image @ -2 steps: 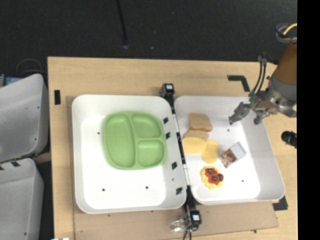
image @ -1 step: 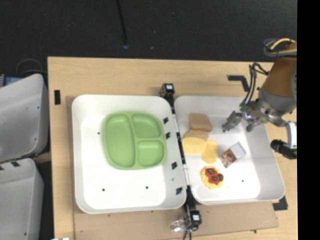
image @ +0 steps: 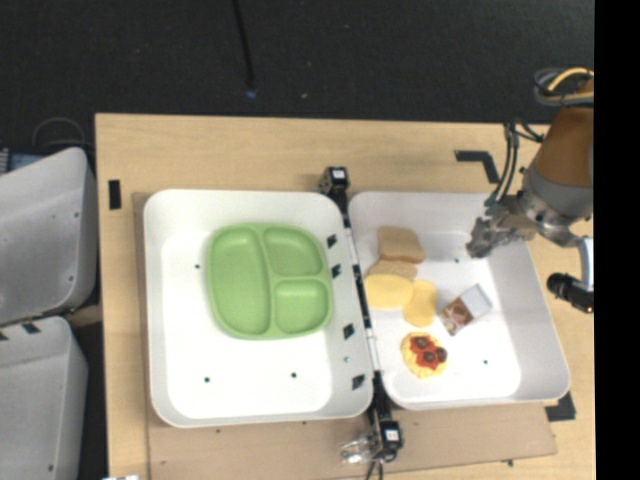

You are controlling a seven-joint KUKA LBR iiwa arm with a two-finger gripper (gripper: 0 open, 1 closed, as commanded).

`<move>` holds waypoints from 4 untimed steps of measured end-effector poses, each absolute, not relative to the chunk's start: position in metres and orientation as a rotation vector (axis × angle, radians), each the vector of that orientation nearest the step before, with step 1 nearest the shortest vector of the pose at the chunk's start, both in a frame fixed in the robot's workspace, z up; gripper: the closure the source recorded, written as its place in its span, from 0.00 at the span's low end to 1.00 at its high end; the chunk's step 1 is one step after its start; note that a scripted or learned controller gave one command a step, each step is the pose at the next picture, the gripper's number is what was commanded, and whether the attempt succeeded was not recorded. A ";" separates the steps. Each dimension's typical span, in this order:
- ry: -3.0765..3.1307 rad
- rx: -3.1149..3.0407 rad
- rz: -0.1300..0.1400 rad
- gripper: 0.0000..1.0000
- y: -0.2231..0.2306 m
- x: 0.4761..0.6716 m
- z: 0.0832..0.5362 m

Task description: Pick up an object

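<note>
so the fingers (image: 483,240) hang over the right bin (image: 520,373), near its far right side, and whether they are apart or together cannot be told from this slant. nothing sits between them. the nearest thing is the packet (image: 467,308), a small brown and grey wrapped piece lying flat and tilted, just toward the near side of the fingers. beyond it lie the cheese (image: 400,293), two pale yellow slabs touching, the bread (image: 398,248), tan and blocky at the far end, and the pizza (image: 425,355), yellow with red spots. to do this well, i judge the arm should centre over the packet, turn to span its narrow side, then drop straight. the left bin (image: 180,388) holds a green plate (image: 268,280) on the worktop (image: 300,148).
</note>
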State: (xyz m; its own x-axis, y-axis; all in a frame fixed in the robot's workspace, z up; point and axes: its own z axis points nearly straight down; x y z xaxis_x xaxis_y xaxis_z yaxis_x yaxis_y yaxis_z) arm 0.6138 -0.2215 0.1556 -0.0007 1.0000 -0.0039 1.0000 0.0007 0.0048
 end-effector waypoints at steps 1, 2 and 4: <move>2.220 2.212 0.006 1.00 -0.224 0.613 0.221; 2.224 2.215 0.003 1.00 -0.225 0.614 0.235; 2.230 2.213 0.004 1.00 -0.124 0.604 0.254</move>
